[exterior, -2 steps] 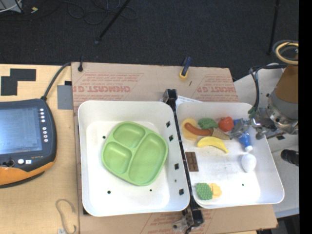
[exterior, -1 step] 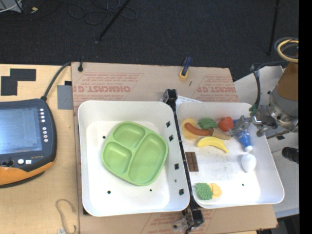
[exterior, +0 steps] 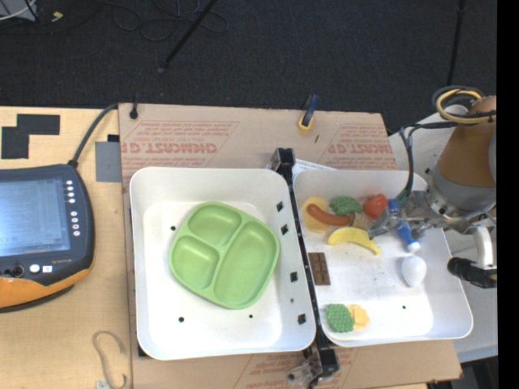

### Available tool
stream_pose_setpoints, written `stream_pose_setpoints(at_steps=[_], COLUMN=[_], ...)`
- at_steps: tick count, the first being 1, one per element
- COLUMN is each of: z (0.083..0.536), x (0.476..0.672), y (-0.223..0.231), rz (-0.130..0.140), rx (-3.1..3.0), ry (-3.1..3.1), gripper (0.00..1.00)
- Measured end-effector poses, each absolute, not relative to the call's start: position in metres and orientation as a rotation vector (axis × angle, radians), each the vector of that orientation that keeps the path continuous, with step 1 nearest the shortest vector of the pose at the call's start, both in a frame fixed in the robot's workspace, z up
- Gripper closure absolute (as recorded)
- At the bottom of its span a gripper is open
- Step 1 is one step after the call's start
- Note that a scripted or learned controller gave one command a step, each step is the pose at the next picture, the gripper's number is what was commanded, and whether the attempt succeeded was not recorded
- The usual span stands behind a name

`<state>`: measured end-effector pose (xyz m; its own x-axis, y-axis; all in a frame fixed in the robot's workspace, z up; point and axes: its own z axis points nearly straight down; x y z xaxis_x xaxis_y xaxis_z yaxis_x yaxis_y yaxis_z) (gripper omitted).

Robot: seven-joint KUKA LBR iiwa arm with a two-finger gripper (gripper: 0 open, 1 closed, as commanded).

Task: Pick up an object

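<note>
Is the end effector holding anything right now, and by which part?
Cannot be told: the end effector sits low in the right bin beside the banana and tomato.

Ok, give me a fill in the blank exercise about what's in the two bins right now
1. The green divided plate lies in the ____ bin as the camera sees it.
2. The plate has ____ compartments.
3. The banana is coloured ____.
4. The claw is over the right bin, just right of the ____ toy tomato.

Missing words: left; three; yellow; red
</note>
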<state>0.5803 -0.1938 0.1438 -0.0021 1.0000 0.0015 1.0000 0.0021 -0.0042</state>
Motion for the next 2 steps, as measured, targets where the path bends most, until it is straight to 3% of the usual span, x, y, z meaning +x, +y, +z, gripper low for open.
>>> stream_pose_setpoints(at_steps=[1, 2], z=[0.090, 0.103], x=[0.580, 0.580], y=[-0.191, -0.192], rz=[0.004, 0.003], rx=[-2.215, -2.217], ry=[-2.220, -2.218], gripper=[0.00, 1.00])
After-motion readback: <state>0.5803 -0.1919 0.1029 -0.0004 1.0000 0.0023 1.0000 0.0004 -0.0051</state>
